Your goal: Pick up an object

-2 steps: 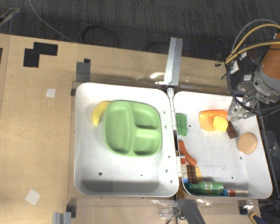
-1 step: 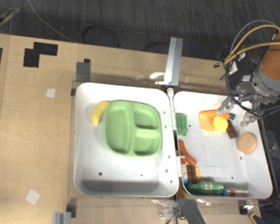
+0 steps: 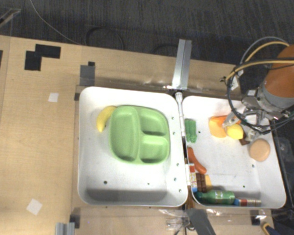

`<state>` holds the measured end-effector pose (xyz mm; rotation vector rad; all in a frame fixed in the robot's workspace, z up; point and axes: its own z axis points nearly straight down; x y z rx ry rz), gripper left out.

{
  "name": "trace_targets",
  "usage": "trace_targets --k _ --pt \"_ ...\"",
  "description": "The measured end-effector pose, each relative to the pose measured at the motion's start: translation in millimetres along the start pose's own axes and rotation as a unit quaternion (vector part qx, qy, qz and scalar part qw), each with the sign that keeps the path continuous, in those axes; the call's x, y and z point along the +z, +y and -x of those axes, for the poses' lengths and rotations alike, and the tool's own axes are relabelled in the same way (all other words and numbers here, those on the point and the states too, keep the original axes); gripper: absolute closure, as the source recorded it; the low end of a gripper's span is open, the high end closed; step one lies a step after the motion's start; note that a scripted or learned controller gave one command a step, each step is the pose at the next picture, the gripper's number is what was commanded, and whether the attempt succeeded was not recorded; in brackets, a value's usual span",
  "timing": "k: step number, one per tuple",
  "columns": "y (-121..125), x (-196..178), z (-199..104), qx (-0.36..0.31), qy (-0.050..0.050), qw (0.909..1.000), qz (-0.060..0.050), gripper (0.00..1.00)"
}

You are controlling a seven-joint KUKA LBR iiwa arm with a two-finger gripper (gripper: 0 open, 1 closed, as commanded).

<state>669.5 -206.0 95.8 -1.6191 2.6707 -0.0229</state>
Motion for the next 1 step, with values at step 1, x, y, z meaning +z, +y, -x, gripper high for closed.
trace_targets --k 1 --pt "39.5 -1.5 40.9 -0.041 0.0 0.9992 -0.001 0.0"
